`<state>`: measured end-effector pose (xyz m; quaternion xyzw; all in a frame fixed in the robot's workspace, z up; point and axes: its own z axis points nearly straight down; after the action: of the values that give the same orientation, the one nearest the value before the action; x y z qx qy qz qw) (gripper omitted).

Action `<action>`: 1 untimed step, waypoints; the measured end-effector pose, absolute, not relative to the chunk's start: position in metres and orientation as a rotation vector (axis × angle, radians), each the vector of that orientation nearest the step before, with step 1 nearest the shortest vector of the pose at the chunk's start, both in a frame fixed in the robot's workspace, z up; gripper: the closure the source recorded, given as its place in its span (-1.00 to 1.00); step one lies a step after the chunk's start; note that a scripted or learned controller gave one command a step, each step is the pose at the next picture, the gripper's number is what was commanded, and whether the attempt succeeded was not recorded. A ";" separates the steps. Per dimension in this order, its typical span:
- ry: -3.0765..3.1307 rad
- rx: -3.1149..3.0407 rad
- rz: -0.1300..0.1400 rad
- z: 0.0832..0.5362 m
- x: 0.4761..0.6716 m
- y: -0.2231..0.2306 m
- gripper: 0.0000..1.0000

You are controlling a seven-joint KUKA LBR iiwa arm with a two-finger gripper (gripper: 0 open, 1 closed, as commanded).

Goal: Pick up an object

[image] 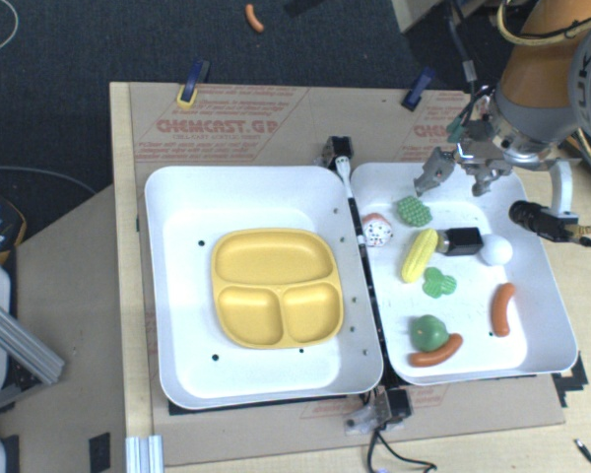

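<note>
- Left bin (pixel 167 264): holds a yellow tray (pixel 276 287) with three compartments, well to the left of the fingers and lower in the view.
- Right bin (pixel 547 304): holds all the small things, and the fingers hang over its far edge.
- Dice (pixel 376 232): white with red spots, by the bin's left wall, left of and below the fingers.
- Green block (pixel 413 210): knobbly, just under the left fingertip; whether the two touch I cannot tell.
- Corn (pixel 419 254): yellow, tilted, below the fingers, just under the green block.
- Broccoli (pixel 438 284): small and green, just beneath the corn.
- Pepper (pixel 429 331): green, near the bin's front, with a sausage (pixel 435 353) touching its lower side.
- Fingers (pixel 459 176): spread wide apart, with nothing between them.
- Black box (pixel 462 240): below the fingers, beside a white ball (pixel 494 251) on its right.
- Second sausage (pixel 502 310): upright in the view, below and right of the fingers.
- Arm (pixel 547 62): grey with an orange band, reaching in from the upper right.
</note>
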<state>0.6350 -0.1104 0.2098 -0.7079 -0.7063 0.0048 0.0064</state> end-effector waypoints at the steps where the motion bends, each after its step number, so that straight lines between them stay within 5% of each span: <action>1: -2.221 -2.221 0.000 0.219 0.638 -0.110 -1.00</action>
<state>0.6379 -0.1103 0.2187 -0.7070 -0.7072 0.0001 0.0005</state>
